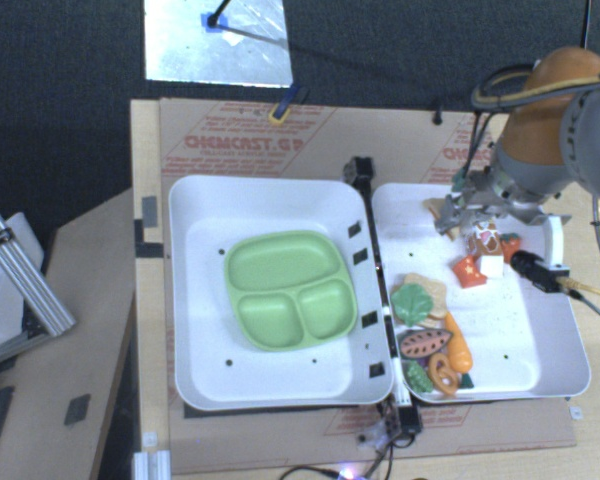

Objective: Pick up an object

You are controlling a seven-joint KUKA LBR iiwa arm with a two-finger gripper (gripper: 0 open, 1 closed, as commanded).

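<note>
camera view | gripper (470, 220) low over the right bin's (540, 368) far end, likely lined up on the small red-and-white piece (477, 253) just beside it; whether it grips anything, cannot tell | toy food (430, 338) heaped at right bin's near-left edge | left bin (195, 298) holds green divided tray (285, 288)

The arm (565, 108) runs off the right edge, and the hand's (458, 211) fingertips are too blurred to read

Pale green divided tray (285, 290), white bins (195, 268), orange carrot (458, 346), dark green leaf (412, 302).
</note>
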